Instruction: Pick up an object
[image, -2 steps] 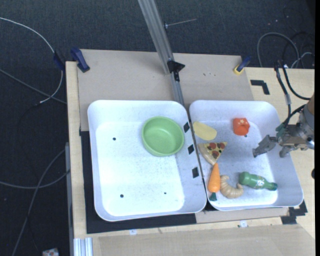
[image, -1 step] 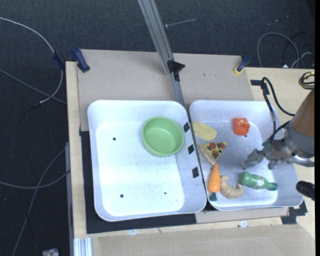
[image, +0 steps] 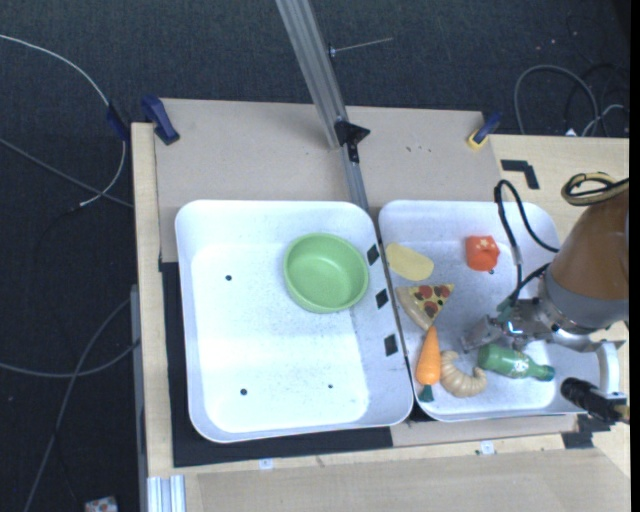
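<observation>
Over right bin (image: 455, 212), your gripper (image: 508, 332) sits low just above green bottle (image: 514, 363), likely lining up grasp; finger state impossible to tell. Croissant (image: 462, 378), carrot (image: 429, 357) beside bottle.

My wooden bench (image: 250, 150), two blue clamps (image: 160, 120) at its back corners, metal pole (image: 318, 60), black cables (image: 60, 200) on dark carpet (image: 60, 400)

From my remote station I see a dark carpeted floor (image: 80, 60), thin grey cables (image: 60, 90) trailing across it at left, a light wooden bench (image: 250, 150), blue clamps (image: 160, 120) at its rear corners, a slanted metal pole (image: 312, 60) overhead, even diffuse lighting.
</observation>
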